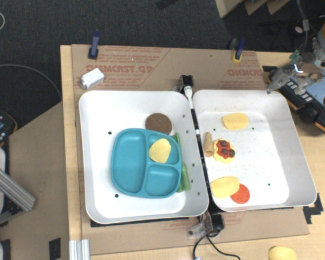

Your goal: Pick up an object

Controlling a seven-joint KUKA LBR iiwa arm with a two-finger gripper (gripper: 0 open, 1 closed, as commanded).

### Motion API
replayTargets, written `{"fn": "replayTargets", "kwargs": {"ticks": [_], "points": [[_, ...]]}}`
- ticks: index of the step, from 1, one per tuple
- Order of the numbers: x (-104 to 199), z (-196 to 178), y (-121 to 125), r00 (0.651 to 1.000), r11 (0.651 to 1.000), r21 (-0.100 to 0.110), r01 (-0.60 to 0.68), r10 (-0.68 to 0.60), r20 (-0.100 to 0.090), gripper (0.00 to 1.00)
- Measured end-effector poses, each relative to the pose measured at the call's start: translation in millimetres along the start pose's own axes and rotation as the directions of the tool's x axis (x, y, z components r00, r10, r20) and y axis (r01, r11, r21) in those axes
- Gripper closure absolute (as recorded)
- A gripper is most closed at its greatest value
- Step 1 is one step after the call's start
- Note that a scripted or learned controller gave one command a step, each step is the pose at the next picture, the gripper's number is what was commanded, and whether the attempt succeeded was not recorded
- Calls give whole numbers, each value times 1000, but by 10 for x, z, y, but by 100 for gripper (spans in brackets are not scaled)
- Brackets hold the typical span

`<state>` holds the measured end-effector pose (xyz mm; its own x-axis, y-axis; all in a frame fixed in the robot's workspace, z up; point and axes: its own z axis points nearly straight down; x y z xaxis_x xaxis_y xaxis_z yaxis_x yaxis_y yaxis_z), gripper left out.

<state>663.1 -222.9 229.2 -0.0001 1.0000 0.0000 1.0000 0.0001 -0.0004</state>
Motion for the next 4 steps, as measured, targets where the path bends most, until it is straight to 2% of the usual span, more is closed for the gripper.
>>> {"fn": "replayTargets", "kwargs": {"ticks": [1, 2, 3, 4], "points": [[-14, -1583, 47, 1000, 1000, -19, 2, -2, 8, 0], [121, -2852, -77, 1000, 1000, -19, 2, -2, 7, 0], [117, -2865, -68, 1000, 1000, -8, 2, -2, 6, 100], [1234, -2622, -338, 1000, 1000, 2, 11, -11, -4, 100]]}}
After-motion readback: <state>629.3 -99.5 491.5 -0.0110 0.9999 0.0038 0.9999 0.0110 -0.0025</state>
